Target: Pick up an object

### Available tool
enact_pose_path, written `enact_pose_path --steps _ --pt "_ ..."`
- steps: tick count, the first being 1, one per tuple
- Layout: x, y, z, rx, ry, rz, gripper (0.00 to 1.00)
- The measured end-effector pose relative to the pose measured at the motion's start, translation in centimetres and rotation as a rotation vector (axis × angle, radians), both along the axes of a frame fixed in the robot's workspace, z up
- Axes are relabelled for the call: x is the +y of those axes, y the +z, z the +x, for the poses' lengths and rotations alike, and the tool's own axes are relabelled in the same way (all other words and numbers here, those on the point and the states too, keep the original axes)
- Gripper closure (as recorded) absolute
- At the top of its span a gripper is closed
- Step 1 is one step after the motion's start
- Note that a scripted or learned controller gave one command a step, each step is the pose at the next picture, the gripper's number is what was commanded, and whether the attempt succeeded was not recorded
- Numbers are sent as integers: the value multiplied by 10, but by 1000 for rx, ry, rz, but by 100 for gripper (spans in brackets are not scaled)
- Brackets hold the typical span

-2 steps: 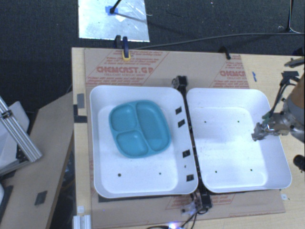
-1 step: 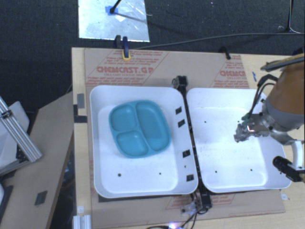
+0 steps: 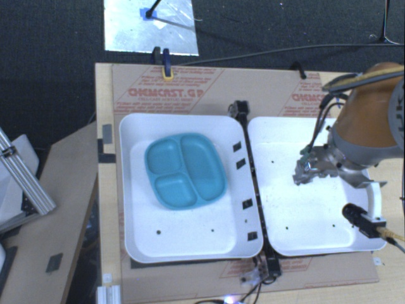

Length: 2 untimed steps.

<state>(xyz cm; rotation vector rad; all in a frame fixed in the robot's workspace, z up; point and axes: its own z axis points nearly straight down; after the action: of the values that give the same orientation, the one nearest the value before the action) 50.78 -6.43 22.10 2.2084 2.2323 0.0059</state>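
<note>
**Hand over the wrong bin, plate a whole bin away**

Hand (image 3: 304,171) sits low over the right bin (image 3: 278,220), near that bin's middle, and from where I stand the metal at its tip is a small grey tangle; I cannot tell how it is set, nor see anything in it. Nothing lies under it but bare white floor dotted with a few dark specks.

The one thing worth picking, a blue divided plate (image 3: 185,170), lies in the left bin (image 3: 136,233), well apart from the hand, with the black-clipped divider (image 3: 247,170) between them.

My worry is plain: if the hand goes down where it hovers, it would likely meet only plastic floor and come away with nothing. A move across could also catch the raised rims where the two bins meet.

The plate itself looks awkward. It seems smooth, hard moulded plastic, a rounded square with three shallow wells and low ridges between them, lying flat on the bin floor. Two fingers would have only the thin outer lip or a ridge to pinch, and a glossy surface like that may well slip out.

Both bins are shallow, matte white, with rounded corners, resting on a printed cardboard sheet (image 3: 190,87) that covers the bench (image 3: 69,170).
</note>
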Motion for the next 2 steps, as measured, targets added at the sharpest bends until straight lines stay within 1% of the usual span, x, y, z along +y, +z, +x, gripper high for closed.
enact_pose_path --steps 1,2 --pt "48 9 -4 1 0 1 100" --pt "105 17 -4 2 1 1 100"
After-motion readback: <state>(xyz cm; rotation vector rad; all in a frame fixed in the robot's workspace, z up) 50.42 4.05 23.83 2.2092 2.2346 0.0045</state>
